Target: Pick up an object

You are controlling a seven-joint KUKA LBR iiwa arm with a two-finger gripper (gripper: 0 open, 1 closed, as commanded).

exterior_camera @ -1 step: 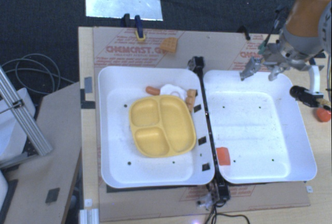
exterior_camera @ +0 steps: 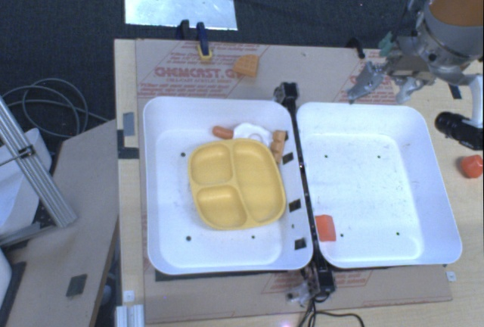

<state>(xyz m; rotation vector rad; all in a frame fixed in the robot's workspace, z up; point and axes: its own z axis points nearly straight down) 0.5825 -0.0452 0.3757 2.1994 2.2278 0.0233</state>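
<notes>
A yellow divided plate (exterior_camera: 236, 185) lies in the left bin (exterior_camera: 166, 242). Behind it sit a small orange sausage-shaped piece (exterior_camera: 223, 132), a white object (exterior_camera: 252, 133) and a tan piece (exterior_camera: 278, 144). An orange-red block (exterior_camera: 324, 227) rests at the near left corner of the right bin (exterior_camera: 423, 189). My gripper (exterior_camera: 387, 86) hangs above the far edge of the right bin, open, with nothing between its fingers. It is well away from every object.
On the bench behind the left bin lies an orange waffle-like piece (exterior_camera: 246, 66), with a blue and yellow clamp (exterior_camera: 203, 42) near it. A red block (exterior_camera: 470, 166) sits outside the right bin at the far right. Cables trail at the left.
</notes>
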